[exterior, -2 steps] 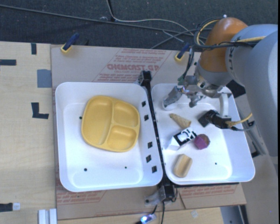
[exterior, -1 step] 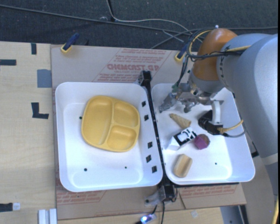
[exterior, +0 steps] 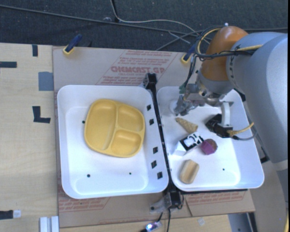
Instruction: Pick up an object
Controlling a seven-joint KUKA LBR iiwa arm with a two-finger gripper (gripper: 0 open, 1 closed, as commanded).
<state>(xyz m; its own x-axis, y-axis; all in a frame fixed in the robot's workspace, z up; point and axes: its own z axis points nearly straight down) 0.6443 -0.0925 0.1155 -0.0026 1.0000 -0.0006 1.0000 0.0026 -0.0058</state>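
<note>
Jaws [exterior: 182,106] low in right bin [exterior: 246,173], near its upper left corner; open or closed: cannot tell. Just below: tan wedge [exterior: 187,125], black-and-white block [exterior: 190,141], purple ball [exterior: 209,147], tan roll [exterior: 189,171]. Yellow divided plate [exterior: 114,127] in left bin [exterior: 70,144].

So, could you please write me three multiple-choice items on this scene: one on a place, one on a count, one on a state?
1. Where does the yellow divided plate lie?
A. in the left bin
B. in the right bin
C. on the cardboard

2. How many loose objects lie in the right bin?
A. one
B. two
C. four

3. How does the tool stand?
A. low in the right bin's far left corner
B. above the left bin
C. outside both bins

Answers: 1 A, the plate rests inside the left bin. 2 C, a tan wedge, a black-and-white item, a purple ball and a tan block. 3 A, it sits just beyond the wedge.
</note>
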